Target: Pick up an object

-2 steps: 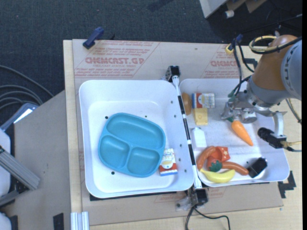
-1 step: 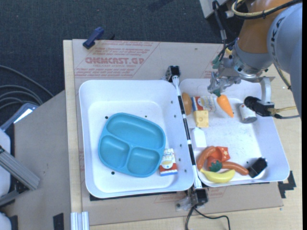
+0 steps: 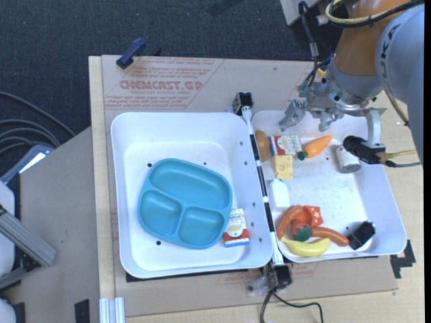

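Board [image 3: 161, 83]: red letters read "CHEMCAST GP" (far left).
Gripper [image 3: 310, 116]: fingers spread, pinching nothing, over the right bin [image 3: 384, 200].
Carrot [image 3: 315, 145]: right bin, near the gripper.

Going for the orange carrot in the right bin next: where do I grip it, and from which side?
Grip the orange carrot across its thick middle, coming straight down. It lies flat, slanted, with its green end close to the yellow block and carton, so close the fingers across its narrow width, away from that crowded end.
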